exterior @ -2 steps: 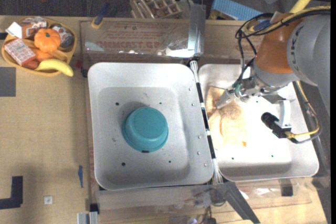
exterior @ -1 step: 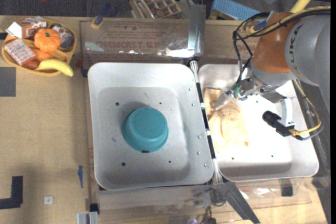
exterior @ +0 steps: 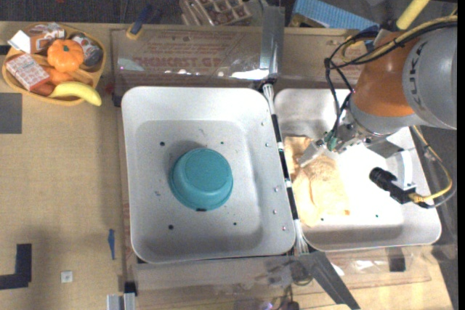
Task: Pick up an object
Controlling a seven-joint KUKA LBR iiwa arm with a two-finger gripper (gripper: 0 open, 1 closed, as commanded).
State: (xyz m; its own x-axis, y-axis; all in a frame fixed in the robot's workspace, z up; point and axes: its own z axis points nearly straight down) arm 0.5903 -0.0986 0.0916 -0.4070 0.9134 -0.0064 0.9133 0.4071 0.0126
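Hovering pincer, tan object just below it

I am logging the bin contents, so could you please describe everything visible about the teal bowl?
The teal bowl is round, smooth and matte, plastic by its look. It lies upside down, base upward, on the floor of the left bin, near its middle. Nothing but the bin floor touches it; the tool is over the other bin.

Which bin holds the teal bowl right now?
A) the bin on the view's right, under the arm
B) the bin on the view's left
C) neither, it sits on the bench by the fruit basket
B: the teal bowl sits upside down near the middle of the left bin, while the gripper is over the right bin.
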